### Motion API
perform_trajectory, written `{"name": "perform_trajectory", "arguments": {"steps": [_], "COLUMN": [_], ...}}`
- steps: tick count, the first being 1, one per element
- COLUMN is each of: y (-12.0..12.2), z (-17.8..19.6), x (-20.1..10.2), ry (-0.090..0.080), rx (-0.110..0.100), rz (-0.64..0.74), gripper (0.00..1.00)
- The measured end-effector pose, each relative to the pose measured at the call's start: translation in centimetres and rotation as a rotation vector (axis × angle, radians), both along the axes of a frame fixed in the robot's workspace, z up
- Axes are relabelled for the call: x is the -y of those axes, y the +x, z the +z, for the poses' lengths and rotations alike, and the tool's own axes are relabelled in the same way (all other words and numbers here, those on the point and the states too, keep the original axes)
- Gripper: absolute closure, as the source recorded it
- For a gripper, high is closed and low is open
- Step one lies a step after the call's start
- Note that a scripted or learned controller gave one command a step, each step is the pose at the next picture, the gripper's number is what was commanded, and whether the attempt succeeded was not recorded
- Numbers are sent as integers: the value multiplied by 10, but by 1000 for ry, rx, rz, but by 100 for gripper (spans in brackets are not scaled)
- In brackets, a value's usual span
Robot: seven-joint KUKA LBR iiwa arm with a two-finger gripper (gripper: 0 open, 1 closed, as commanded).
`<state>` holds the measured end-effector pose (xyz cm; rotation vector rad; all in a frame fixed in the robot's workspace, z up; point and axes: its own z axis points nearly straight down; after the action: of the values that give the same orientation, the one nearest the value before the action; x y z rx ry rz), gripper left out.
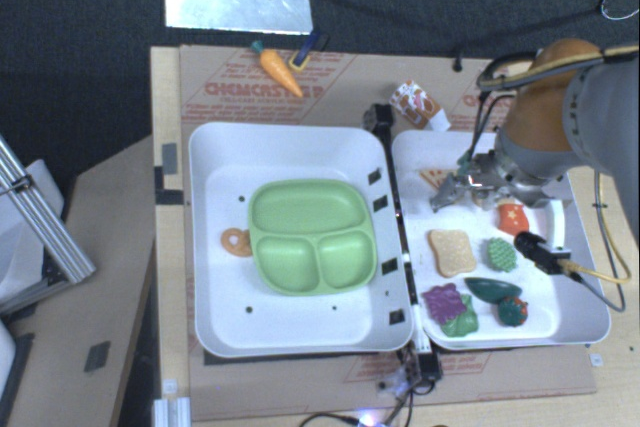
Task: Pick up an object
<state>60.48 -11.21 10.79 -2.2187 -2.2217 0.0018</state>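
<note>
Tabletop (170,105) carries two bins. Left bin (215,150): green tray (310,237), pretzel (236,242) beside it. Right bin (585,315): toast (452,252), grapes (449,305), green leaf (502,254), dark pepper (492,289), red piece (512,216), small cracker (433,177). Carrot (281,72) outside bins.

My claw (452,192) low over right bin, between cracker and toast. Can't tell its opening; nothing visibly in it.

Judgement: pick not done. All toys lying flat; grasp and lift left.

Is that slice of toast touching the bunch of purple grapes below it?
Apart. The camera view shows a strip of white bin floor between the toast and the purple grapes.
</note>
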Motion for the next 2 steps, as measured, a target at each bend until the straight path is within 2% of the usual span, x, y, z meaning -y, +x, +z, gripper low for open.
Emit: {"name": "perform_trajectory", "arguments": {"steps": [1, 2], "y": [1, 2], "z": [-24, -12], "x": [0, 0], "ry": [0, -1], "rx": [2, 5], "rz": [0, 0], "gripper": [0, 100]}}
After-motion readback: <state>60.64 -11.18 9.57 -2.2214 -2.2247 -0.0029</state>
